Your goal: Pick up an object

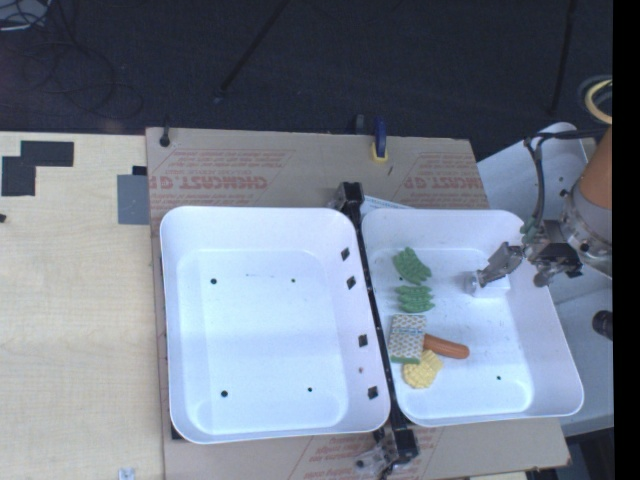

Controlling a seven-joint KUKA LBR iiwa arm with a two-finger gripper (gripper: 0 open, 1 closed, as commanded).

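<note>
Yellow toy [422, 371] hugs right bin's [545, 393] left wall; fingers [492, 269] hover opposite.

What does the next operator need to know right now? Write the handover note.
Gripper: over the right bin, upper right part, fingers apart, nothing between them.
Objects: all in the right bin near its left wall: two green pieces, a checkered pad, an orange carrot-like piece, a yellow piece.
Done: nothing picked yet.
Left: descend on one object, grasp and lift it.
</note>
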